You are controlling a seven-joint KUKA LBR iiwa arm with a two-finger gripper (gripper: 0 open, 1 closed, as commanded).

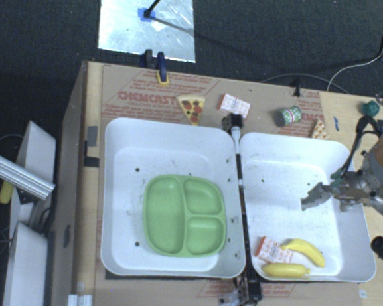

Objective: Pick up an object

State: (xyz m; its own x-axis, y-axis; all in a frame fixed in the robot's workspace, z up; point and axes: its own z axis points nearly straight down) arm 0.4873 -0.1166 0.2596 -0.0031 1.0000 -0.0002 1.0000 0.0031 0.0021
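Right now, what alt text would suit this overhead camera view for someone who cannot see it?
A grey robot arm's gripper hovers over the right white bin, above two bananas and a small packet at its near edge. The left white bin holds a green divided plate.

Candidate objects, lower right of the frame. Three small items lie grouped on the floor of the right bin (352, 253), near its lower edge. A yellow banana (306, 250), curved and lying flat, arches with its ends pointing down-left and down-right. Below it, just beside the bin's lower wall, a second yellow banana-like piece (285, 270) lies nearly horizontal, straighter in outline. To the left of both, a small white packet with red-orange print (271, 249) rests flat and slightly tilted, its right edge touching or just beside the curved banana's left end and its lower edge close above the straighter piece. All three lie loose on the bin floor.
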